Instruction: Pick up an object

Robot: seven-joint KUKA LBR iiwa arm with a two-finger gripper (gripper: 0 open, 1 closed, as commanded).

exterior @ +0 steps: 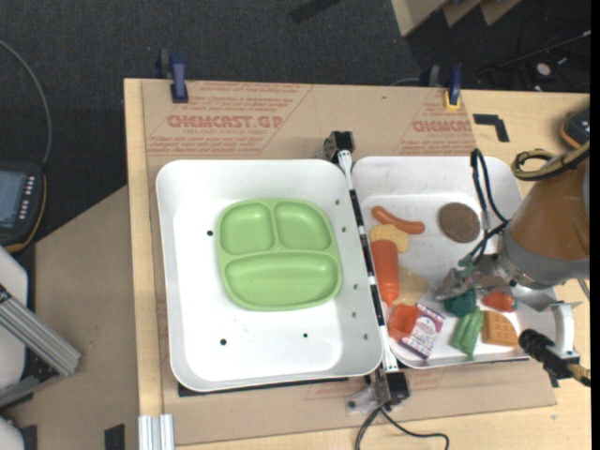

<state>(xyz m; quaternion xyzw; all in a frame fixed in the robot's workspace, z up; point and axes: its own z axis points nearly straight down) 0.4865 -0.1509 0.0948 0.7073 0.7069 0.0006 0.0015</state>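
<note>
In the right bin (497, 178), near its right edge and toward the front, the gripper (466, 287) is down among the toy foods, the grey arm (553, 242) with its orange band reaching in from the right. Whether the claw is open, closed or gripping anything I cannot tell: the wrist hides its business end from above. Just beneath and beside it lies a dark teal piece (459, 304), and judging by position alone this looks the likeliest target, though nothing shows it lifted. The rest of the objects lie in the bin: a brown round disc (459, 221) toward the back, a hot dog (397, 220) near the back left, a carrot (385, 267) along the left edge, a red-orange piece (403, 321) and a small purple-and-white packet (427, 330) at the front left, a green wedge (466, 332) and a waffle-like square (499, 328) along the front edge, and a small red piece (499, 300) near the right side. The left bin (178, 279) carries a green divided plate (278, 253) at its middle, with nothing on it. As I judge it, the approach and descent are done or nearly so; the grasp itself is unconfirmed, and the lift clear of the bin remains to be done.
</note>
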